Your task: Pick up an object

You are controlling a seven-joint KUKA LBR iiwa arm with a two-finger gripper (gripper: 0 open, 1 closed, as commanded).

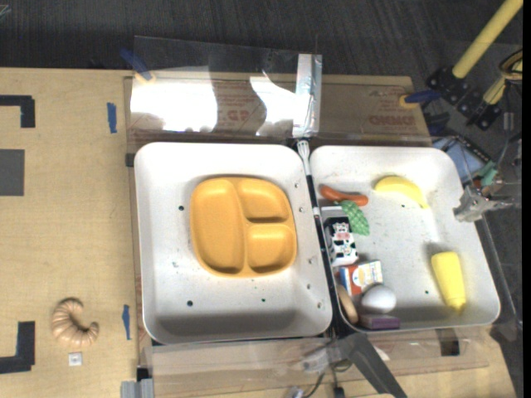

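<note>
Reddish print runs across the cardboard panel [365, 114] behind the bins, too blurred to read. The small carton [365, 275] in the right bin [415, 160] has a red-and-white label, and its lettering is equally illegible.

At the right bin's right rim sits a small grey metal piece that looks like the gripper [474, 206] — whether it is open or closed cannot be told, and nothing is visibly held in it. The nearest objects are a smooth, curved yellow banana [401, 190], to its left and near the bin's back wall, and a blunt yellow cylinder [448, 279], below it by the right wall. Both lie apart from the gripper.

Along the bin's left wall is a cluster: an orange-red carrot-like stick [343, 195], a textured green piece [357, 218], a black-and-white patterned toy [342, 240], the carton, a glossy white egg shape [380, 298] and a purple scrap [382, 322].

The left bin [158, 247] holds a matte orange-yellow divided plate [224, 222] with three compartments. On the wooden bench [58, 222] at the left lies a ridged, tan croissant-shaped toy [73, 322].
</note>
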